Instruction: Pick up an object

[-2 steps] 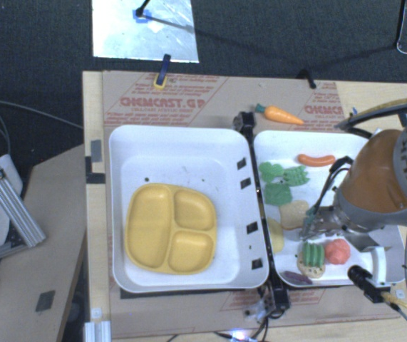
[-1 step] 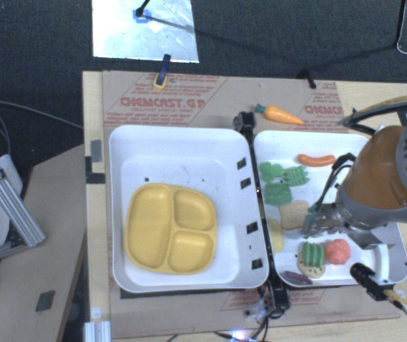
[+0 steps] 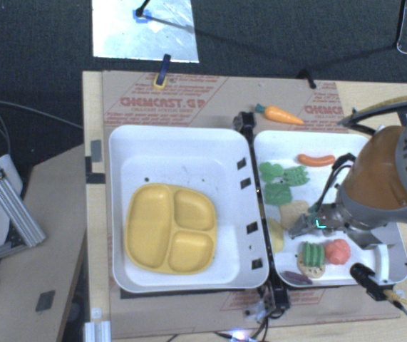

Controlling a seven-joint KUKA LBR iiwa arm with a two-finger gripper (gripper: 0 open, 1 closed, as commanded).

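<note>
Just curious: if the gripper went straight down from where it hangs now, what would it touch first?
Probably the pale food piece under the gripper in the right bin, though depth is unclear from this slant.

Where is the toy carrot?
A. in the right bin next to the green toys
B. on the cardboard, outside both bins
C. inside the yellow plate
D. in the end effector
B. The carrot lies on the brown cardboard just past the top edge of the right bin, not inside either bin, away from the yellow plate.
</note>
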